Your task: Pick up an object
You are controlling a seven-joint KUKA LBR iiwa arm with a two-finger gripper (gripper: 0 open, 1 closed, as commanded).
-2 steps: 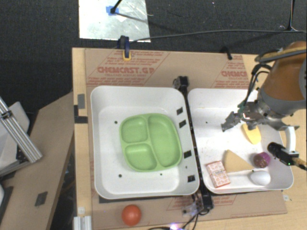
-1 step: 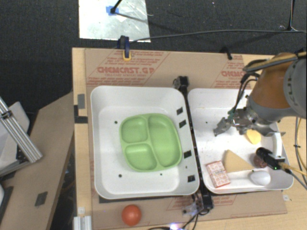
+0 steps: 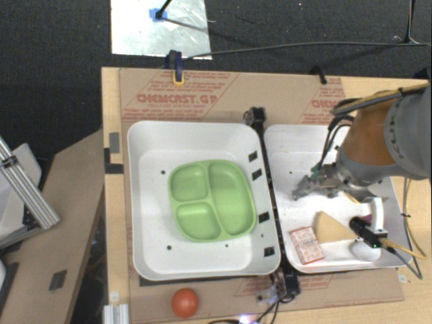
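Two white bins sit side by side on the bench. Centred in the left bin (image 3: 145, 181) lies a green divided plate (image 3: 211, 200). The right bin (image 3: 290, 147) holds a tan wedge (image 3: 331, 227) near its front edge, with a small red-and-white packet (image 3: 306, 244) just left of it and a white object (image 3: 366, 250) towards the front right corner. The gripper (image 3: 302, 190) hangs over the bin's middle, behind the wedge; its state cannot be told. An orange ball (image 3: 185, 302) rests on the bench's front edge.
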